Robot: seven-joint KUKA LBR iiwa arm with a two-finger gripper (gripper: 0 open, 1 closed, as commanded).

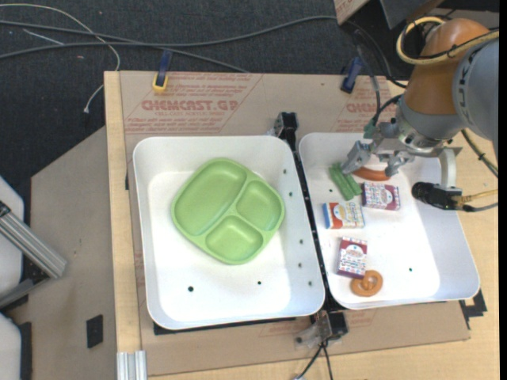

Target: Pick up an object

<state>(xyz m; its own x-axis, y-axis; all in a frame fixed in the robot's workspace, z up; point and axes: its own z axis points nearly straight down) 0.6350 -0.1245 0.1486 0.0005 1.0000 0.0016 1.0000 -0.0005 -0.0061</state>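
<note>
My gripper (374,163) hangs over the back left part of the right bin (444,252), fingers spread open. An orange-red object (371,173) lies just under and between the fingertips, partly hidden by them; I see no grip on it. A green stick-shaped object (344,182) lies beside the left finger. In front of the gripper are three small cartons: one white and blue (343,214), one purple and white (382,196), one dark red (352,258). An orange ring-shaped piece (367,283) sits near the bin's front wall.
The left bin (158,291) holds a green divided plate (228,210) at its middle. A black divider strip (305,212) runs between the bins. Cardboard (198,101) lies under both bins, with clamps at its back edge.
</note>
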